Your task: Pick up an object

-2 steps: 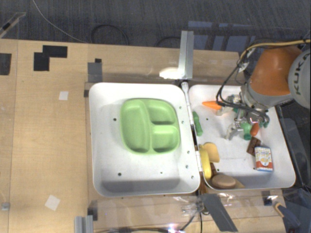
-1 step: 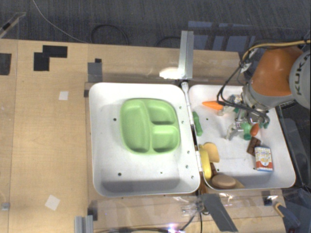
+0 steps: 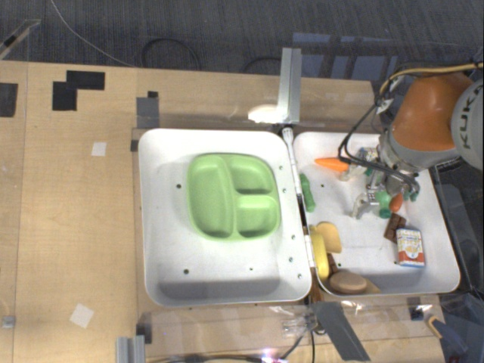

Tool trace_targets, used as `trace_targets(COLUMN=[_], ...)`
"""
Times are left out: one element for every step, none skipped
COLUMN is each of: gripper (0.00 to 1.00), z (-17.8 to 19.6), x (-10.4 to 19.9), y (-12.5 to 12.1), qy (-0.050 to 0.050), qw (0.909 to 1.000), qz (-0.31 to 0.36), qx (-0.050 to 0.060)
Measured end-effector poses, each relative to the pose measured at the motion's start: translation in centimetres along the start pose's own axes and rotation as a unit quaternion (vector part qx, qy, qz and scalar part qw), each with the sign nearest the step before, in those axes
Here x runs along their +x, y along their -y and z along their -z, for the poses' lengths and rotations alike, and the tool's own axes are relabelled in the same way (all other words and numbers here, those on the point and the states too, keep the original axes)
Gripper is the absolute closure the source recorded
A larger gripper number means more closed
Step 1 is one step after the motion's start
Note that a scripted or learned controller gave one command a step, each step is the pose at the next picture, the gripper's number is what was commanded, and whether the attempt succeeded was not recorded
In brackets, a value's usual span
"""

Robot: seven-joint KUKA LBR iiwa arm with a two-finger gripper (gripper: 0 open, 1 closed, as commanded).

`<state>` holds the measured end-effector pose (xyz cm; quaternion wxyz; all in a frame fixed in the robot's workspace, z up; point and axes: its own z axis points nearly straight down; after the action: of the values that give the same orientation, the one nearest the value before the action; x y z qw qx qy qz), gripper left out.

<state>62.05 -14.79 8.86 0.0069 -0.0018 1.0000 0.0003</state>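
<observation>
Robotics lab; wooden bench [image 3: 68, 225], twin white bins [image 3: 151, 278].

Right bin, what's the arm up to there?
The arm's gripper hangs over the right bin, among a carrot, a small carton, a banana and a brown round piece. Nothing shows between its fingers. The left bin holds a green divided tray.

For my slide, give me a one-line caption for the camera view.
KUKA arm's gripper hovers over the right bin of toy food, beside a green divided plate in the left bin.
</observation>
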Motion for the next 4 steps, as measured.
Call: trace_targets(gripper=[0.00, 1.00, 1.00, 1.00], z=[0.0, 1.6, 7.7, 4.8], x=[-0.1, -0.6, 2.7, 3.7], y=[0.9, 0.8, -0.5, 5.9], qy=[-0.001, 0.008, 0.000, -0.003], qw=[0.9998, 0.9997, 0.9952, 0.9799], qz=[0.019, 0.021, 0.098, 0.200], qx=[0.001, 0.003, 0.001, 0.001])
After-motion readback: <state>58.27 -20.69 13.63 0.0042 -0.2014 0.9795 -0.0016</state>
